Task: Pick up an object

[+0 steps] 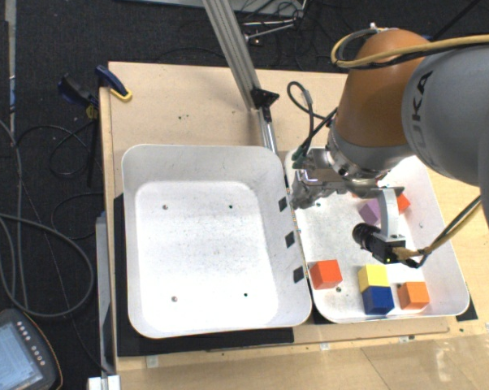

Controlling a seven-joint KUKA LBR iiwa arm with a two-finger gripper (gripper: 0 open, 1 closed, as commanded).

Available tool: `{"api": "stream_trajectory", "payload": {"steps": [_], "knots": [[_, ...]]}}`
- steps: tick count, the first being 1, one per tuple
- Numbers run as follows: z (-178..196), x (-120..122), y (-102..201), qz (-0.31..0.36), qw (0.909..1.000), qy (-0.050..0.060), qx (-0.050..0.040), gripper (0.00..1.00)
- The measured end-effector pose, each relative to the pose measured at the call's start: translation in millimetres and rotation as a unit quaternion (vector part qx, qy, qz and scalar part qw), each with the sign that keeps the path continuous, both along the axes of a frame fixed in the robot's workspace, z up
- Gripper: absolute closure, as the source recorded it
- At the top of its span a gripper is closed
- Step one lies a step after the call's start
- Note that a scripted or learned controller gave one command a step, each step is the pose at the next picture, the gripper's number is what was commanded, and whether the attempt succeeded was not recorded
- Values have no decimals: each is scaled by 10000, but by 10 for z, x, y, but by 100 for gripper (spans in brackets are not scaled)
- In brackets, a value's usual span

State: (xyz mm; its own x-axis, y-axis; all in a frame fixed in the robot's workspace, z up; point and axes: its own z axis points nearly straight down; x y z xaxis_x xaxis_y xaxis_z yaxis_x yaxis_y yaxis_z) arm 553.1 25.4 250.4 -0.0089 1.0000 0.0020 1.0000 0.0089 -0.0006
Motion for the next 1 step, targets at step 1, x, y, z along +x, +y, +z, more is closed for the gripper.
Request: {"api": "stream_trajectory", "payload": {"steps": [1], "knots": [[-61, -48, 615, -3, 10000, 6, -4, 100]]}}
